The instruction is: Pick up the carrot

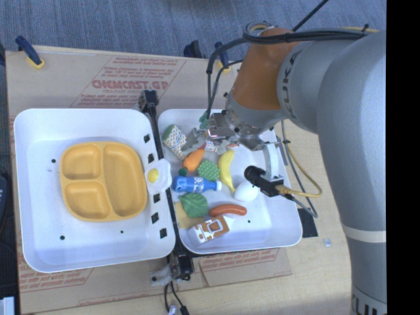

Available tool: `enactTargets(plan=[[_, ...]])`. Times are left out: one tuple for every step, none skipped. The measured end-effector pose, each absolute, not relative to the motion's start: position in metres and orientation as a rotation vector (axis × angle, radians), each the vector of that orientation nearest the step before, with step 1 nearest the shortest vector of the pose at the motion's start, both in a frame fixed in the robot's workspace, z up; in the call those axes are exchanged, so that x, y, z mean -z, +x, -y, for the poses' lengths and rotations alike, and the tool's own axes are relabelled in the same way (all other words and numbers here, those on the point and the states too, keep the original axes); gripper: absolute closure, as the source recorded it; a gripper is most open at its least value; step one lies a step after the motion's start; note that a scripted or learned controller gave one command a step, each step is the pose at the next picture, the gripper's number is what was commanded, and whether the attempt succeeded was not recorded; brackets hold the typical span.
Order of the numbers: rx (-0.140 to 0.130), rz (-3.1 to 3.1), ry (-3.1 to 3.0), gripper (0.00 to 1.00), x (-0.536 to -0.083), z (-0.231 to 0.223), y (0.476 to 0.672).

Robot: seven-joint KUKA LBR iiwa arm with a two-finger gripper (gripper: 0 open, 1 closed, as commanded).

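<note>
The carrot point(194, 159), a short orange piece, lies in the upper left part of the right bin point(279, 231), among other toy foods. My gripper point(212, 136) hangs just above and to the right of the carrot, low over the bin's back part. Nothing shows as held in it. The arm's orange band and grey body cover the back right of the bin.
Around the carrot lie a checkered packet point(174, 138), a green knobbly piece point(209, 170), a banana point(227, 169), a blue bottle point(195, 185), a white egg point(247, 191), a red sausage point(228, 210) and a carton point(210, 229). The left bin holds a yellow compartment plate point(104, 179).
</note>
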State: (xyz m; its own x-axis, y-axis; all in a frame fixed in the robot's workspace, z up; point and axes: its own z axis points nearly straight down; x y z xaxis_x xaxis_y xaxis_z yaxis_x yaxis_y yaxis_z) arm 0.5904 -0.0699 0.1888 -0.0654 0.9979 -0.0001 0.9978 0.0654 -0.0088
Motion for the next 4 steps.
enactTargets(plan=[[-0.007, 2.394, -2.024, 0.0, -0.132, 0.094, 0.586], [-0.007, 2.444, -1.961, 0.0, -0.09, 0.097, 0.602], [-0.013, 2.446, -1.953, 1.0, -0.098, 0.097, 0.602], [-0.005, 2.497, -1.901, 1.0, -0.231, 0.102, 0.552]])
